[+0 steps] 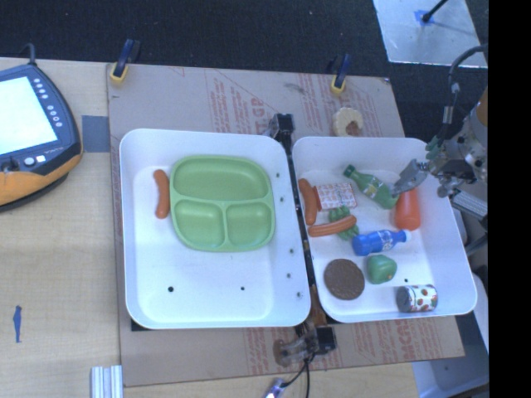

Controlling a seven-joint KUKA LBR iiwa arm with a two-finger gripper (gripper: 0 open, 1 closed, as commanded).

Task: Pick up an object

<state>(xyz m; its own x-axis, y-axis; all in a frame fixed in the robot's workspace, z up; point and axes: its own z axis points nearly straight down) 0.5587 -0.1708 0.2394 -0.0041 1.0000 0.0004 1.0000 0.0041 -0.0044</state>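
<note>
My gripper [429,181] hangs over the right bin's [465,264] far right edge. It is open, with nothing between its fingers. One grey finger [409,175] points down toward an orange pepper-like piece [406,211] lying just below it. A green bottle [371,186] lies to the gripper's left. Further into the bin are a red-and-white packet [336,195], a sausage [307,199], a carrot [332,225], a blue bottle [380,240], a green pepper [381,268], a brown patty [343,279] and a small can [416,298].
The left bin [141,288] holds a green divided plate [222,202] and a sausage [161,193] beside it. A pale ring-shaped piece [348,123] lies on the cardboard behind the right bin. A control tablet [33,135] sits at the far left.
</note>
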